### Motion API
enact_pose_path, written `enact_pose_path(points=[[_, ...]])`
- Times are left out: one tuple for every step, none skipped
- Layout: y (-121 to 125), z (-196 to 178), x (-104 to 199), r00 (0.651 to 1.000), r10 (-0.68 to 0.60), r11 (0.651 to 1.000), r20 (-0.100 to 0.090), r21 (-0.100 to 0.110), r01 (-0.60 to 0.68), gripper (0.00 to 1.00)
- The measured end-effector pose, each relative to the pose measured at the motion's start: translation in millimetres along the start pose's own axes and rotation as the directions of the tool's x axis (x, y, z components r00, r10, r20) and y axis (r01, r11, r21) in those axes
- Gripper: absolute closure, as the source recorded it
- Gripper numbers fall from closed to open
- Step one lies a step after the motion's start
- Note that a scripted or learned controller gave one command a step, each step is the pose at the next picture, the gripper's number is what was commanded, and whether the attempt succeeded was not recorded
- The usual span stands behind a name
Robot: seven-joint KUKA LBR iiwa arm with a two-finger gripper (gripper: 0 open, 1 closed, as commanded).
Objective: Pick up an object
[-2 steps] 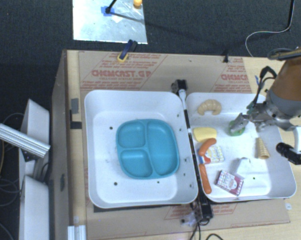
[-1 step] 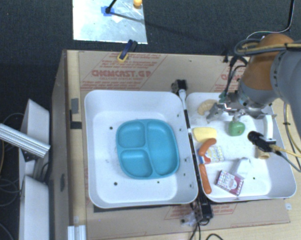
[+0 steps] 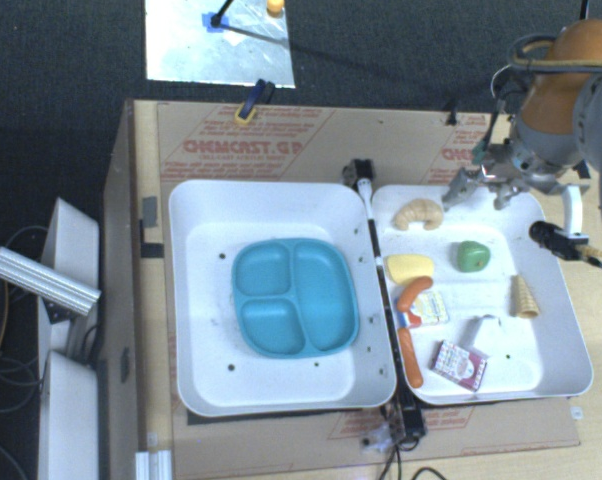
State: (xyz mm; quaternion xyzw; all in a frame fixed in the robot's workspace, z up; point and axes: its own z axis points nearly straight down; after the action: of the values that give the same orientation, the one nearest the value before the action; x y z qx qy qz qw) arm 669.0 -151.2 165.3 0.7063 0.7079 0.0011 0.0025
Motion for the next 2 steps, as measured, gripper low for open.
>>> enact_pose_path(points=[[-34.0,81.3,-13.3,1.000,0.001,1.000,-0.002,0.005,-0.001,0.00],[-40.4,80.3,-29.4,1.000,0.001,1.000,-0.001,0.003,-0.001,0.00]])
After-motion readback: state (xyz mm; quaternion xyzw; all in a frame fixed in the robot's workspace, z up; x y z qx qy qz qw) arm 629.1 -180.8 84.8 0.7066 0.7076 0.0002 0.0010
